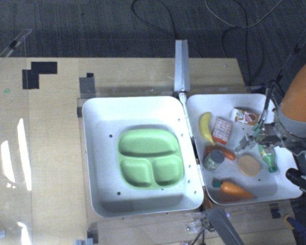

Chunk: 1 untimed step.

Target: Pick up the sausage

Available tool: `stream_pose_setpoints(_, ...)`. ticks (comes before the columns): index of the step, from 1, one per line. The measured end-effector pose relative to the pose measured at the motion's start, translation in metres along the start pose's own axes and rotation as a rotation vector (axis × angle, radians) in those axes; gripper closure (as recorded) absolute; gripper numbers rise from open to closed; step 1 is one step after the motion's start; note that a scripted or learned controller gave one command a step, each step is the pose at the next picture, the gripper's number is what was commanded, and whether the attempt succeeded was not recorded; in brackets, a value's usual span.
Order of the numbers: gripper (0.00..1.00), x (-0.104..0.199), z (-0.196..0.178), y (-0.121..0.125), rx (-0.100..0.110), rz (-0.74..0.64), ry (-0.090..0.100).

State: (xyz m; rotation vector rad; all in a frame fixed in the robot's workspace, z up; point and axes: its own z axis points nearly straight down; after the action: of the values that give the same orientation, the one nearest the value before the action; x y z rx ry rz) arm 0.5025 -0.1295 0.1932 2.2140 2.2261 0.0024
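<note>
End effector [249,140] above right bin [284,189], near sausage [223,152]; finger state cannot be told.

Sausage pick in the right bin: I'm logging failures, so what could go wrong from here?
1. The sausage lies against the can, so the fingers may catch the can instead.
2. The gripper sits among crowded items; the round slice and green bottle could get knocked.

Robot lab: bench [53,165], loose cables [157,11]
</note>
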Motion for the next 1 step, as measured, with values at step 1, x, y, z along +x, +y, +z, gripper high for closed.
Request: stream_pose_setpoints(1, 0.0, 0.0465, 0.1042, 0.0469, -0.012, -0.358, -0.003)
